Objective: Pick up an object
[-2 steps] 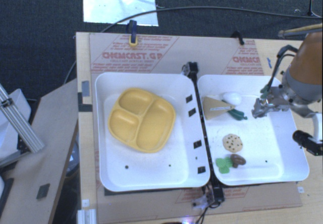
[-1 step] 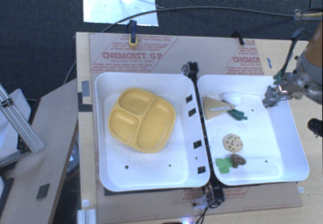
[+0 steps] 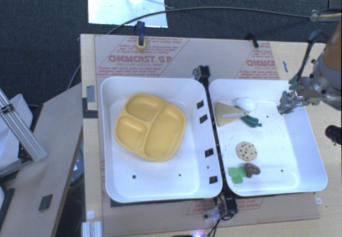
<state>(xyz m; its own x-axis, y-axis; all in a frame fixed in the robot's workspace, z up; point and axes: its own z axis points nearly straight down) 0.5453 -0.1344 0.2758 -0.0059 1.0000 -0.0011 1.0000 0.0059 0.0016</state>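
The gripper (image 3: 286, 103) is seen over the right bin's (image 3: 312, 148) far right edge; whether it is open cannot be told. A tan wedge (image 3: 228, 114) lies in that bin's upper left, its long axis crosswise, its tip pointed right toward a white egg-shaped piece (image 3: 246, 103).

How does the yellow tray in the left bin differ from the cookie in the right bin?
The yellow tray is far larger than the cookie. The tray is plain yellow and split into compartments; the cookie is a tan disc with dark specks. The tray lies alone in the left bin; the cookie lies among several small items in the right bin. Both lie flat, apart from the tool.
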